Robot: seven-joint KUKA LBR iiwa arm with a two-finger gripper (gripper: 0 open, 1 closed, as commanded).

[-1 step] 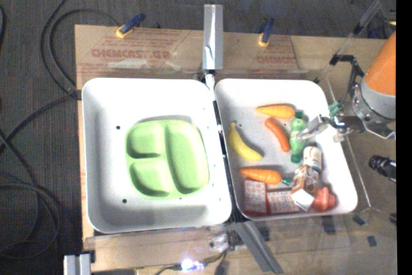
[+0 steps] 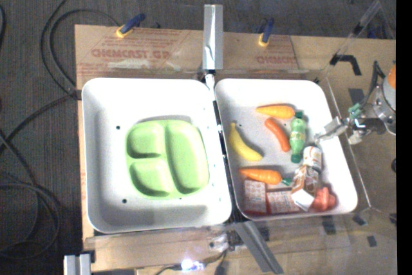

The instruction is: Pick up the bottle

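Nearest the viewer, a red-printed packet (image 2: 266, 197) lies flat at the right bin's (image 2: 335, 109) front. The green bottle (image 2: 297, 136) lies among toy carrots (image 2: 277, 111), reachable from above. The gripper (image 2: 344, 127) hovers at the bin's right rim, grasping nothing; its spread cannot be judged.

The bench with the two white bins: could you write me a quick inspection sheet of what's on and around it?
Surface: bench bearing a left bin and a right bin side by side.
Job's things: green bottle, lying in the right bin.
Clutter: green divided tray in the left bin; banana, carrots, second small bottle, cartons in the right bin.
Gripper: gripper at the right bin's right rim, holding nothing.
Cables: cables on the floor, left.
Surroundings: clamps at the bench's far edge; dark carpet.
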